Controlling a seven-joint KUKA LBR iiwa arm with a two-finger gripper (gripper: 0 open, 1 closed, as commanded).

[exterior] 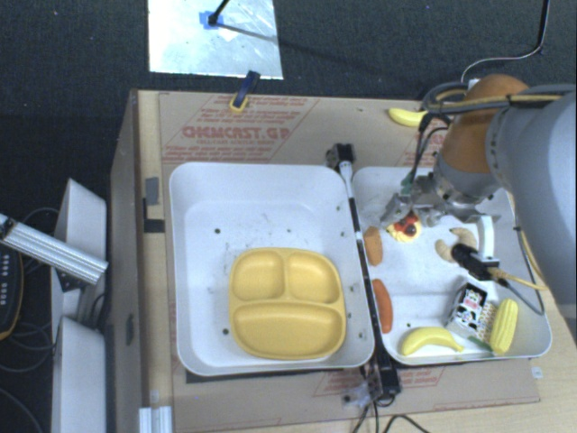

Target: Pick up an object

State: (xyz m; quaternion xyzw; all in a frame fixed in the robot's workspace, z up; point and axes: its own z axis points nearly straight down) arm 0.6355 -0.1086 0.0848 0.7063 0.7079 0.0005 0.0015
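While our tool [410, 207] hangs low in the right bin [532, 332], we cannot tell its grip. Just beneath it lies a small yellow-and-red toy [404, 230]; left of that, an orange piece [371, 244]. A yellow divided plate [287, 301] sits well left, in the other bin [207, 197].

The arm [532, 142] is smooth grey with a rounded orange band — thin dark cables run beside its wrist.

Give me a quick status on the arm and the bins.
Gripper low in right bin, over small yellow-red toy. Grasp unconfirmed. Banana, corn, carrot lie nearby.
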